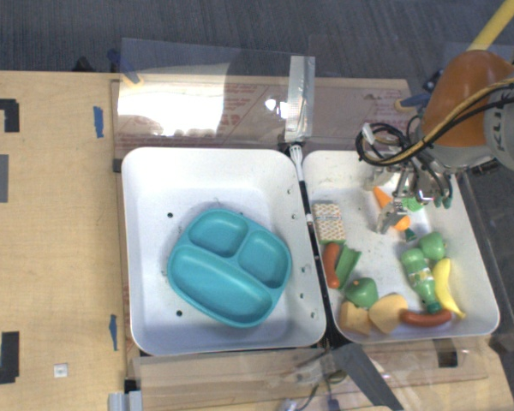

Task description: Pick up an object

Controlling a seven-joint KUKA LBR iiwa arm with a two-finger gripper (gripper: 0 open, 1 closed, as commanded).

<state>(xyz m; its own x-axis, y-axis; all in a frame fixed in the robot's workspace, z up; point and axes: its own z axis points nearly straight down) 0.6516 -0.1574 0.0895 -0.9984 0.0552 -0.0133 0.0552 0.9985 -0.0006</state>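
My gripper (401,209) reaches in from the right and hangs low over the upper part of the right bin (480,255). An orange toy piece (381,197) lies just left of it, and a second orange bit (401,224) shows right under it. Whether either bit is held is hidden by the gripper body and cables. Below it lie a green round toy (432,247), a green bottle-like toy (417,272) and a yellow banana (446,285). A red sausage (426,318) rests at the bin's front.
A beige wafer (327,221), a red pepper (331,265), green pieces (349,259) (361,291) and tan bread pieces (385,312) fill the right bin's left and front. The left bin (146,187) holds a teal divided plate (231,266). A clear sheet (206,92) stands behind it.
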